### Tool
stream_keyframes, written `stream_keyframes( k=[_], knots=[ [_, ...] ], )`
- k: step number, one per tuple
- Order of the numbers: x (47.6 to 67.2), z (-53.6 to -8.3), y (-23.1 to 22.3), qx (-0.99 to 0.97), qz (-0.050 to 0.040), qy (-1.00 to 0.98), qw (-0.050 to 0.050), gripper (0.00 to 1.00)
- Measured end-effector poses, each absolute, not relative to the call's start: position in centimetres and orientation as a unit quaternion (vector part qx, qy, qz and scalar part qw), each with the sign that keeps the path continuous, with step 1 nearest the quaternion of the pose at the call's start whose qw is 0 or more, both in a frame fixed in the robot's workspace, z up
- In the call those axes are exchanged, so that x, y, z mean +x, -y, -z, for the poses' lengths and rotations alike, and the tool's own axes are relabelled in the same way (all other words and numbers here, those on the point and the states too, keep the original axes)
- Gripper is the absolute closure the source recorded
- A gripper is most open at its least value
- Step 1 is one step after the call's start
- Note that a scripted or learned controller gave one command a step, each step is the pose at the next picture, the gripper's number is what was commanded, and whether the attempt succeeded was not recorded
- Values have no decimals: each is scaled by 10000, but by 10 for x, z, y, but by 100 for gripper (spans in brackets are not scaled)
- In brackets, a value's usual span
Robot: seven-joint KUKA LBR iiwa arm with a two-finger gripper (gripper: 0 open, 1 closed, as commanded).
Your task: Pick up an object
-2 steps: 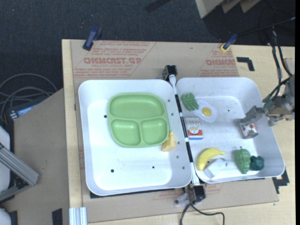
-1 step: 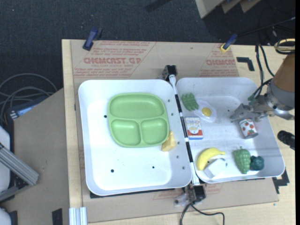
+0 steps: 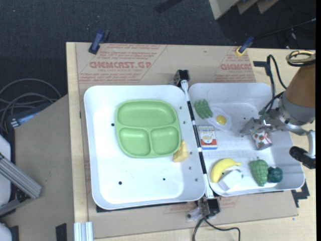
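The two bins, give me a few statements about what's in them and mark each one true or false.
1. The green tray lies in the left bin. True.
2. The banana lies in the left bin. False: it lies in the right bin, near its front.
3. The gripper is over the right bin. True.
4. The carton sits on the green tray. False: it lies in the right bin, by the wall between the bins.
5. The tray has three compartments. True.
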State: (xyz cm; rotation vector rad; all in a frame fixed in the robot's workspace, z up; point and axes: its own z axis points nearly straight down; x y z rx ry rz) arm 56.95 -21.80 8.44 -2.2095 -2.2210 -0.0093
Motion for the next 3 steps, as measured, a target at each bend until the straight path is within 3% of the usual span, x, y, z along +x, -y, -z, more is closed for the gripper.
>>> stream_keyframes(
  k=[1,2,3],
  knots=[
    [569,-95,222,-7059,8,7083,6,100],
    [541,-138,167,-7067,-1,7076,13,100],
    [607,-237,114,-7067,10,7076,-9,100]
  ],
)
